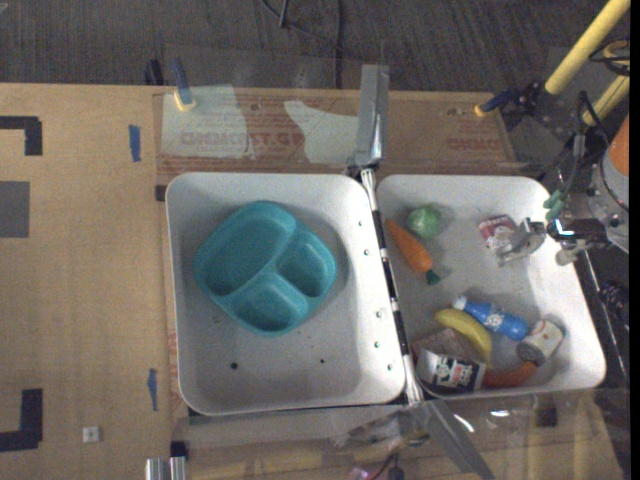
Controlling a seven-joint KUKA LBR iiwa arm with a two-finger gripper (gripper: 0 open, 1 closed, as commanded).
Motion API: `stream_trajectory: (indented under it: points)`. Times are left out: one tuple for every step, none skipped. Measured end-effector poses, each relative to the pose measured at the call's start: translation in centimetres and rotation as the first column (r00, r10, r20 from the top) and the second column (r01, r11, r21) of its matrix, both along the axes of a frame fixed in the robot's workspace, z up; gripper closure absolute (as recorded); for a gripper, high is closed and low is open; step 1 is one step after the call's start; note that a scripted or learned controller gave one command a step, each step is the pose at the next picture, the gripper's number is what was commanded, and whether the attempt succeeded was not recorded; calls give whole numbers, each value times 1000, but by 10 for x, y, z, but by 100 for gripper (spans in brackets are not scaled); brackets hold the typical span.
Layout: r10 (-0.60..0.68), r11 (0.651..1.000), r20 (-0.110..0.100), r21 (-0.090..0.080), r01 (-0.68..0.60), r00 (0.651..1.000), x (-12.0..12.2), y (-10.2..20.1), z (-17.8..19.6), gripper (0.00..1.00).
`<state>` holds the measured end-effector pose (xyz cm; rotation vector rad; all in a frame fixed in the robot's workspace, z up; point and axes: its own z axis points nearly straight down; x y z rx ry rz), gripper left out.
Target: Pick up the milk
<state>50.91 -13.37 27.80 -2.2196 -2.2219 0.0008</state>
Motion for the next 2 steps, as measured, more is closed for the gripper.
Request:
stream_trajectory:
  points:
    - [44,999,0,0,-44,999,60,28,-128,0]
    - [-312,950,1,-1,312,950,68,14,-157,0]
